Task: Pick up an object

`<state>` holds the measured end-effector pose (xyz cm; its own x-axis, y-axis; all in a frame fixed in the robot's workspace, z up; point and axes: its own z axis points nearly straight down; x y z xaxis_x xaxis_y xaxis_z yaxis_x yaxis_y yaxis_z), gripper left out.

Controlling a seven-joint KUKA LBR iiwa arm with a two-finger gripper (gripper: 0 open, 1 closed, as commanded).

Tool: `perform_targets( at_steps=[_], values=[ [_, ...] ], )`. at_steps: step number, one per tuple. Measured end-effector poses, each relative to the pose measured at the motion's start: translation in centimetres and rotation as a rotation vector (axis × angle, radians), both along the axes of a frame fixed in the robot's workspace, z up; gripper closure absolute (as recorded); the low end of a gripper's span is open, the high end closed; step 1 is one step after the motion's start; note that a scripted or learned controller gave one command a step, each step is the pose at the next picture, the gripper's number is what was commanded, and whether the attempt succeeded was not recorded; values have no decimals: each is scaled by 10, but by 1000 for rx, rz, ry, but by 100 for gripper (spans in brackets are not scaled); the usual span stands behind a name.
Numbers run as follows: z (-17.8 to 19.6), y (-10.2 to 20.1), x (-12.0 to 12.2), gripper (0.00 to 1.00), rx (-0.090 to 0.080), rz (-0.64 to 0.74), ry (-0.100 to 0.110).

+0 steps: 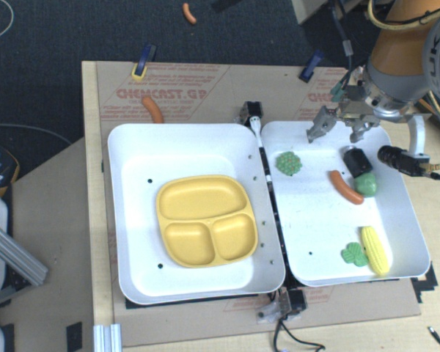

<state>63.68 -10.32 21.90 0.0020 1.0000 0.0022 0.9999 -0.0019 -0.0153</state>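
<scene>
The gripper (339,127) hangs above the right bin (414,218), fingers (319,128) spread and holding nothing — the pick not yet made; the nearest object, a broccoli floret (288,163), lies just below them.

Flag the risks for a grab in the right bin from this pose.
1. The gripper hangs open near the right bin's far rim; a descent here could hit the wall.
2. The sausage, black block and green ball lie bunched together, so a grasp may catch two or knock one away.
3. The corn touches a green leafy toy near the front edge.
</scene>
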Motion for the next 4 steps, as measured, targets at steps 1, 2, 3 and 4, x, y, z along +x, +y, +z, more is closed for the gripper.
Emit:
perform_targets(
  at_steps=[1, 2, 3, 4],
  values=[
    [8, 0, 3, 0, -2, 2, -14],
    [-49, 10, 4, 0, -1, 3, -7],
    [-92, 13, 3, 0, -1, 2, -8],
    [-134, 13, 4, 0, -1, 1, -14]
  ],
)
